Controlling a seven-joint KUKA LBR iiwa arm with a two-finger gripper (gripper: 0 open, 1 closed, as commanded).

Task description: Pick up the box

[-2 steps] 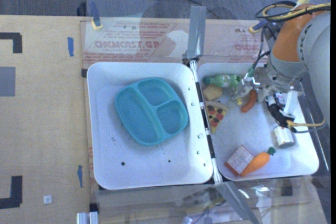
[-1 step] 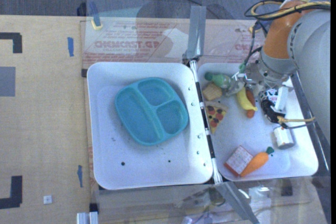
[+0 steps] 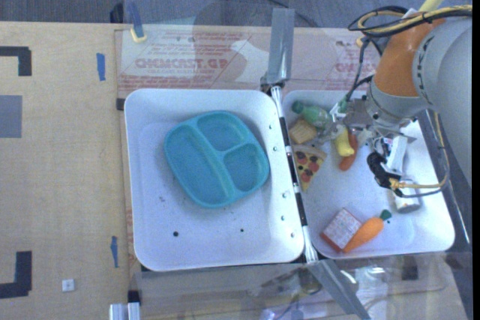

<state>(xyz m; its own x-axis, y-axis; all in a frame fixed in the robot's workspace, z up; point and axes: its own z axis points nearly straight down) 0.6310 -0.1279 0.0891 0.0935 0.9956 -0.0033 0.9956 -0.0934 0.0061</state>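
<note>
**Gripper low over the right bin, box well off**

Gripper (image 3: 351, 133) down in the right bin (image 3: 431, 240), among the toy food at its far end; cannot tell its state. Just beside it: a yellow and red piece (image 3: 345, 146), a green bottle (image 3: 310, 114) and a cracker (image 3: 302, 132). Near it, a pizza slice (image 3: 306, 161). Box (image 3: 341, 228), red and white, well apart from the gripper at the bin's near edge, touching a carrot (image 3: 367, 230). Farther out, in the left bin (image 3: 150, 236), a blue divided plate (image 3: 217, 158).
</note>
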